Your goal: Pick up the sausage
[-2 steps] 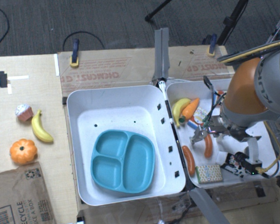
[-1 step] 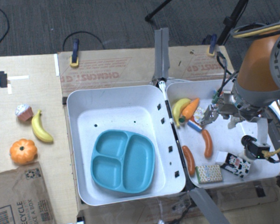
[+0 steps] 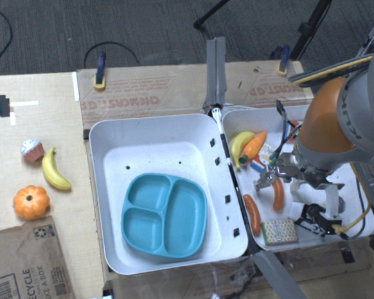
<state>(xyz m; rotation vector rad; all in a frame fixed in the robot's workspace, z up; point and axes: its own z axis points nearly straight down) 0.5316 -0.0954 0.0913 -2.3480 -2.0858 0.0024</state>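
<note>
Two sausages lie in the right bin [image 3: 367,225]: one sausage [image 3: 277,195] sits right at the jaws [image 3: 271,179], the likely target; whether they grip it I cannot tell. The other sausage [image 3: 252,213] hugs the bin's left wall, with a banana [image 3: 238,147] and carrot [image 3: 254,145] farther back.

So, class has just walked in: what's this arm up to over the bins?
The grey arm reaches into the right bin, its gripper low beside one sausage. Another sausage lies by the bin's left wall. A banana and carrot sit farther back. The left bin holds a blue divided plate.
</note>
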